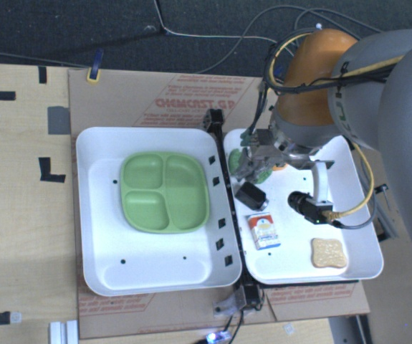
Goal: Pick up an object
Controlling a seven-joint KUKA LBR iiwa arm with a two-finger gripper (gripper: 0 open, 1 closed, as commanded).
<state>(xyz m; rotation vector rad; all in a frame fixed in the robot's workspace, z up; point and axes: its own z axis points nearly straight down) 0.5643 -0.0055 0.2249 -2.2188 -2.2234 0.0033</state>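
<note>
My gripper reaches down into the right bin near its left wall, over a green object that is partly hidden under it. A small black piece lies just below the gripper. Further toward the front lies a small red and white carton. A tan biscuit-like piece rests at the bin's front right. An orange bit peeks out beside the wrist.
The left bin holds a green divided plate. The arm's grey and orange body covers the back of the right bin. A black fitting with a yellow cable hangs over the right bin's middle.
</note>
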